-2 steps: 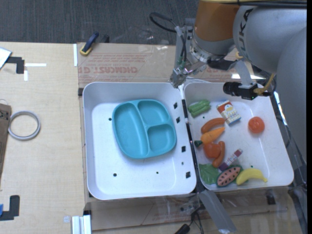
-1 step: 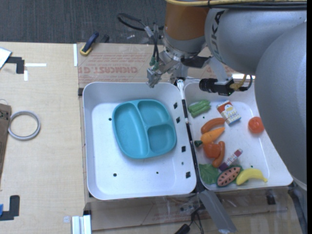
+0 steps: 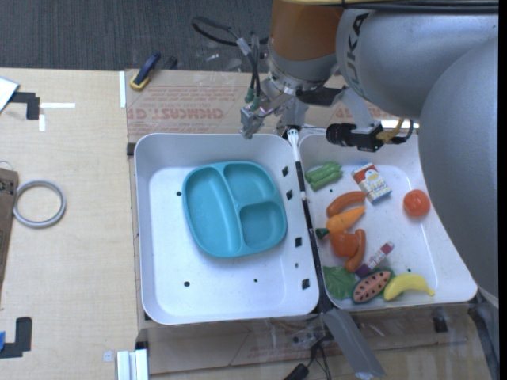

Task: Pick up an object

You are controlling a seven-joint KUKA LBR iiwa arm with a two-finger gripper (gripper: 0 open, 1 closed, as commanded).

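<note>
My gripper [image 3: 255,121] hangs over the far rim between the two bins, above and clear of the toys. The left bin [image 3: 158,275] holds a blue divided plate [image 3: 235,209]. In the right bin [image 3: 444,252] lie a green vegetable [image 3: 323,174], a small red and white carton [image 3: 371,184], a red-orange ball [image 3: 416,203], an orange sausage [image 3: 345,203], a carrot [image 3: 346,220], a red-orange piece [image 3: 349,245], a small bottle [image 3: 379,256], a green leaf [image 3: 339,280], a dark oval slice [image 3: 371,286] and a banana [image 3: 409,286].
The large grey arm [image 3: 428,62] covers the upper right and the right bin's far corner. A roll of tape [image 3: 37,203] lies on the wooden bench at left. A blue and yellow tool [image 3: 146,70] rests behind the cardboard [image 3: 190,105].
</note>
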